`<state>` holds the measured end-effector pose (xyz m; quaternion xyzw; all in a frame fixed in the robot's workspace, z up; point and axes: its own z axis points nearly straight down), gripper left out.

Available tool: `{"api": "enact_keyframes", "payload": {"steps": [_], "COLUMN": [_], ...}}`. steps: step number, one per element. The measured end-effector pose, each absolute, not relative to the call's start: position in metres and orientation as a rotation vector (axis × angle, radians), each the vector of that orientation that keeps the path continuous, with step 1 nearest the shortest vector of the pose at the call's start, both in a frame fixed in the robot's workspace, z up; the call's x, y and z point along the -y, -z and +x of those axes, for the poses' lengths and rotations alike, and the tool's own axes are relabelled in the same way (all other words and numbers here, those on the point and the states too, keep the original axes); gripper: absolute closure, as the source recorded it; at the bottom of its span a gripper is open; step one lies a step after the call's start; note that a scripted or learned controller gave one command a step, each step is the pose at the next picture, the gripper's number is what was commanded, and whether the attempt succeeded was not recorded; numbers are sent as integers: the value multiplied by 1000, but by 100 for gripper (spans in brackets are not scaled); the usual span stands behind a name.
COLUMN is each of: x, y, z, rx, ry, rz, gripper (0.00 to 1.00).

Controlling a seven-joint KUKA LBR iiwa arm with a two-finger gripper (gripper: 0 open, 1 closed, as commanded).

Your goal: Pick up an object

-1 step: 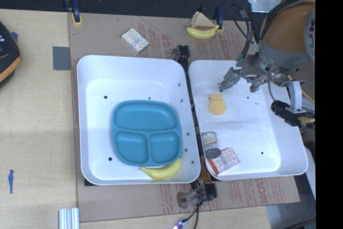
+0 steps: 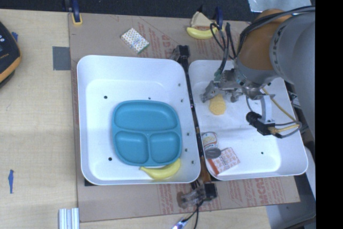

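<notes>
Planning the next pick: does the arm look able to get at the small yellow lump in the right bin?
Probably yes. The tool hangs right over the yellow lump in the right bin, and nothing lies on top of it.

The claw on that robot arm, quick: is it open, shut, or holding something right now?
Gripper: cannot be told whether it is open or shut. It sits low in the right bin, just above a small yellow round object.

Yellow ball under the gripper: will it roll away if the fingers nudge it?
Probably. The ball looks round and sits free on the right bin's smooth floor, so a push may send it rolling. It looks small, likely light.
</notes>
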<state>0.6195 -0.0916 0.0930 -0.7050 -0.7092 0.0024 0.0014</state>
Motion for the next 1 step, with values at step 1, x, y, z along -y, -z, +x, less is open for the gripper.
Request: {"api": "enact_keyframes", "payload": {"steps": [1], "x": [92], "y": [-104], "z": [620], "rx": [2230], "ry": [-9], "rz": [-2210], "gripper": [100]}}
